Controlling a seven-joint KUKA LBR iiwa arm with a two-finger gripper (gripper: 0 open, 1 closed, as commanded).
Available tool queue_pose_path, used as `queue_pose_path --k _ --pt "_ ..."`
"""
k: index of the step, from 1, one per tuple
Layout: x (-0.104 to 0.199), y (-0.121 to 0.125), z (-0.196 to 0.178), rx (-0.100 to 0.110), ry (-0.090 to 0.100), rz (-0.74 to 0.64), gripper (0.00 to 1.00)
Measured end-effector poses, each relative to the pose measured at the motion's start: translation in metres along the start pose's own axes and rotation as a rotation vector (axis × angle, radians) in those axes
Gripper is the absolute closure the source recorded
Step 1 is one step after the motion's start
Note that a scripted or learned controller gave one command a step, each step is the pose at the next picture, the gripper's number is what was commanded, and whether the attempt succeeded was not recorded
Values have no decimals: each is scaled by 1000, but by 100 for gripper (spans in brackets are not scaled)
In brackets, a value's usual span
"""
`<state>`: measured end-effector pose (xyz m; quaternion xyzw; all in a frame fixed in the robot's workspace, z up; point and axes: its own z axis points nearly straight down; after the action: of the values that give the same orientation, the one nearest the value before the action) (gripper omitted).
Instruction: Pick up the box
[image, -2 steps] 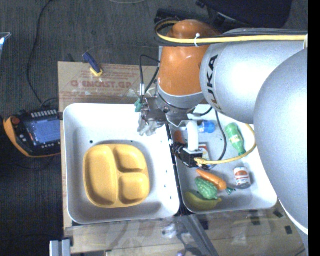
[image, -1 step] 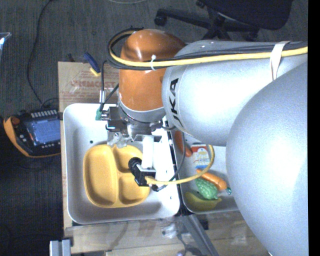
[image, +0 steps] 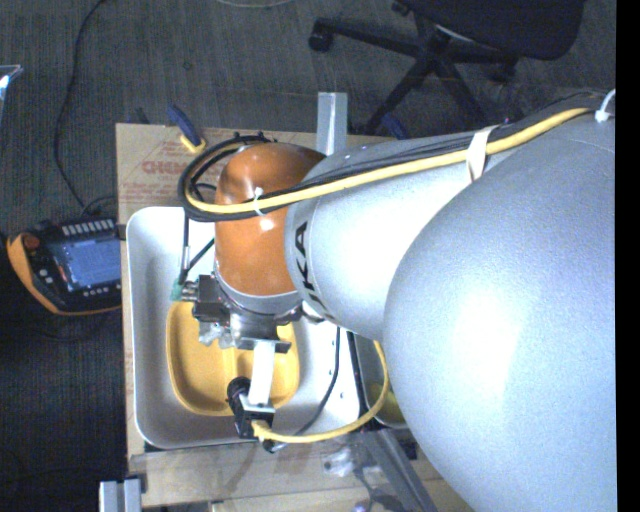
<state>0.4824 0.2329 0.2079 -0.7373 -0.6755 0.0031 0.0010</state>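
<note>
Camera view: wrist over white bin w/ yellow box (jaws: can't tell)

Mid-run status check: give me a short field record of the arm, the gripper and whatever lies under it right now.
arm: enters from the right, wrist over the left bin
left bin: white, holds a yellow object
yellow object: shallow, rounded corners, partly hidden by the wrist; may be the box
gripper: low over the yellow object; no grasp visible
off bench: pendant on the floor, left
</note>
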Motion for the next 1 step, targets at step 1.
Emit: queue_pose_path --k 1 --pt "0 0 -6 -2 1 -371 100"
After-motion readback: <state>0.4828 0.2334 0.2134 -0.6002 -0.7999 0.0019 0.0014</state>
